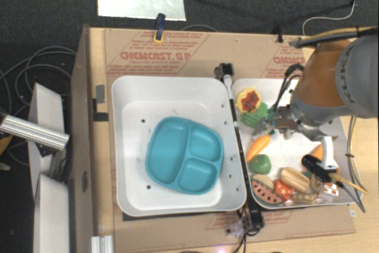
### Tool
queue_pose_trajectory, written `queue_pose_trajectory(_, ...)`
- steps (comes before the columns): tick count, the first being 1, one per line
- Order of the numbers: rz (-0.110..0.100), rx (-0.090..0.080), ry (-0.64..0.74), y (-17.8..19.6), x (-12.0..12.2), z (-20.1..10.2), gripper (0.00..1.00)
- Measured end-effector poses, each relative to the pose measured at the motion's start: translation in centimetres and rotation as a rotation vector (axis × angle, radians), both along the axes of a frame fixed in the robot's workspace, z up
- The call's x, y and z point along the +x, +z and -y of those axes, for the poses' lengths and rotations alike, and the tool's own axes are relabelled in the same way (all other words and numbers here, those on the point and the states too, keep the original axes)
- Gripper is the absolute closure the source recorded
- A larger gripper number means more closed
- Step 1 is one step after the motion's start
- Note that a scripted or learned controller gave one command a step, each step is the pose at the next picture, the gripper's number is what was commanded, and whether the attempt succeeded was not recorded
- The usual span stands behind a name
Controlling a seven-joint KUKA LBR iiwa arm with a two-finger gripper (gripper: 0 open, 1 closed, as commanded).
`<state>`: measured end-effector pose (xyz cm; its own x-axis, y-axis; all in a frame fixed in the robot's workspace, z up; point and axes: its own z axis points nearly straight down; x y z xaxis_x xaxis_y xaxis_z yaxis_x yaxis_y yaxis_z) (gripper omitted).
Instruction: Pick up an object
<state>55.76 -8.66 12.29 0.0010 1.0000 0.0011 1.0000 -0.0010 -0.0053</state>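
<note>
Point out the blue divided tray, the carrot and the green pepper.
blue divided tray (172,148): camera view, large left compartment.
carrot (258,147): camera view, middle of the orange body.
green pepper (261,163): camera view, rounded top.

- The left bin (127,121) had free room along its walls; only the blue divided tray (185,154) lay in its middle.
- The right bin (269,87) was crowded: a yellow piece with red top (249,99), a green piece (254,117), a carrot (259,147), a green ball (261,163) and a bread roll (294,179) lay close together.
- The arm (331,77) covered the right bin's far right part.
- The divider (234,127) between the bins stood as a low barrier.
- The cardboard surface (177,56) behind the bins was open.
</note>
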Motion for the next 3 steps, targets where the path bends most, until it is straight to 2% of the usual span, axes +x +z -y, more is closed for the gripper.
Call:
queue_pose_trajectory(1, 0.003, -0.001, 0.001, -4.1, 0.3, 0.2, 0.0)
queue_pose_trajectory(2, 0.007, -0.001, 0.005, -3.8, 1.0, 0.0, 0.0)
queue_pose_trajectory(3, 0.01, 0.0, 0.004, -2.8, 1.1, 0.0, 1.0)
